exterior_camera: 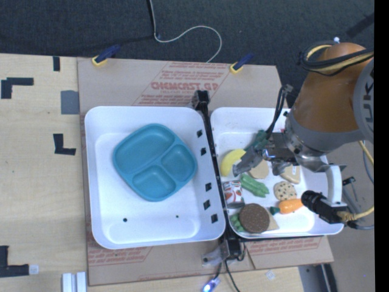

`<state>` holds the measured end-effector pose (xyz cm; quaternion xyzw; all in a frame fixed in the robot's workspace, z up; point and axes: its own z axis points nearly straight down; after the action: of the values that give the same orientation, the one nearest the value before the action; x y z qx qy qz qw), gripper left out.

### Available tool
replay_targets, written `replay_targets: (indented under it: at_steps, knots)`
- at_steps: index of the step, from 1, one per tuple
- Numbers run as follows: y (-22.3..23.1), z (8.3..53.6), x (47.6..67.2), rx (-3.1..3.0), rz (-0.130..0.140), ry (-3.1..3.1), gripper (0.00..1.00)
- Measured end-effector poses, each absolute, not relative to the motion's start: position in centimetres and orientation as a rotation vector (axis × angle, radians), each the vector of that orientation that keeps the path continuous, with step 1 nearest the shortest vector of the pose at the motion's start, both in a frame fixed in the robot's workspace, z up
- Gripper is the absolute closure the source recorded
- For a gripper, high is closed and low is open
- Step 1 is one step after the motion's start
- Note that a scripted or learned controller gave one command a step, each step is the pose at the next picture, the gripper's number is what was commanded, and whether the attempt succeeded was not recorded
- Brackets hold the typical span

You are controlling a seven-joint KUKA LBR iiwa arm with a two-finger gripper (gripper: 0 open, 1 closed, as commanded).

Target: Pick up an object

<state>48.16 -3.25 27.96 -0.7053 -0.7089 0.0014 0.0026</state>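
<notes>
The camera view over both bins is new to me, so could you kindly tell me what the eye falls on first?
First comes the blue divided plate, lying alone in the left bin. Next is the grey and orange arm reaching in from the right over the right bin, its gripper low beside a yellow toy. Below it lies a cluster of toy food: a green pod, a cookie and a brown patty.
</notes>
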Motion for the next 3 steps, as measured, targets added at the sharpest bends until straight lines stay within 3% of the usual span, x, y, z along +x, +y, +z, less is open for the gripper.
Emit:
replay_targets:
  at_steps: [1,2,3]
  knots:
    - [2.1,17.8,48.1,-2.208,0.014,-2.219,0.00]
    - [-0.8,18.8,48.3,-2.221,0.004,-2.220,0.00]
    - [-0.5,19.8,48.3,-2.216,0.005,-2.221,1.00]
